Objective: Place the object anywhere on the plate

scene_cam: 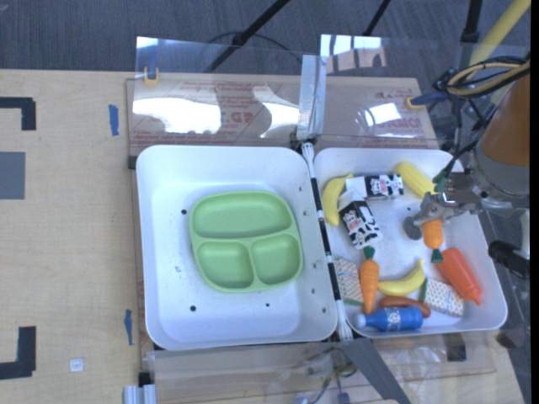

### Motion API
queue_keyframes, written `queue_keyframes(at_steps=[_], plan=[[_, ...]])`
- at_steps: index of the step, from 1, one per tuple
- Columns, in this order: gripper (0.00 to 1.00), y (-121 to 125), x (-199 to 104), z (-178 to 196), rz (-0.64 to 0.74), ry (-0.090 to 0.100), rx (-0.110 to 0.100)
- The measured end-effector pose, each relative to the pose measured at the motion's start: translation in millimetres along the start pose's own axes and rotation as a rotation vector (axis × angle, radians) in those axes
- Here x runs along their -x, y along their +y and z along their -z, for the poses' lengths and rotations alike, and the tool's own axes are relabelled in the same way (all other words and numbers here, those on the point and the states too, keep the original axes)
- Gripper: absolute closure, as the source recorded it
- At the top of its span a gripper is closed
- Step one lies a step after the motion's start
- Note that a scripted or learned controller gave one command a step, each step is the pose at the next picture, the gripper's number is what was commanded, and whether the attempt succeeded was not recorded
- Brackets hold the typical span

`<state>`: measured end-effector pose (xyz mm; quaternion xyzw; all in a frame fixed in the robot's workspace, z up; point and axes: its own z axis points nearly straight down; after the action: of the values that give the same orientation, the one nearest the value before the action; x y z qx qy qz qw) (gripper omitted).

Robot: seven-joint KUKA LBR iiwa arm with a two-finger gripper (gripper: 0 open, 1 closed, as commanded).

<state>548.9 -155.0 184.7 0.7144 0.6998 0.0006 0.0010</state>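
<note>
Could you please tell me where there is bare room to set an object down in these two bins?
The green plate has three bare compartments, and the left bin is bare floor all round it, widest along the far wall. The right bin is crowded: bananas, carrots, toy cows and a blue bottle fill it, with the end effector over its far right part.

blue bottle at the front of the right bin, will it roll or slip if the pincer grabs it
The blue bottle lies on its side and looks round, so a push would probably roll it. Its glossy surface suggests it might slip in a grip. A banana and a carrot crowd it, likely limiting any roll.
</note>
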Motion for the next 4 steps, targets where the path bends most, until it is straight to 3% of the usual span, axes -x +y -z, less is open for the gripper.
queue_keyframes(at_steps=[1,2,3,4], plan=[[1.0,-28,-62,-1,0.137,0.002,-0.005],[1.0,-44,-126,-1,0.18,0.002,-0.006],[1.0,-31,-198,-1,0.127,0.0,-0.001],[1.0,-18,-281,-11,0.276,0.0,-0.001]])
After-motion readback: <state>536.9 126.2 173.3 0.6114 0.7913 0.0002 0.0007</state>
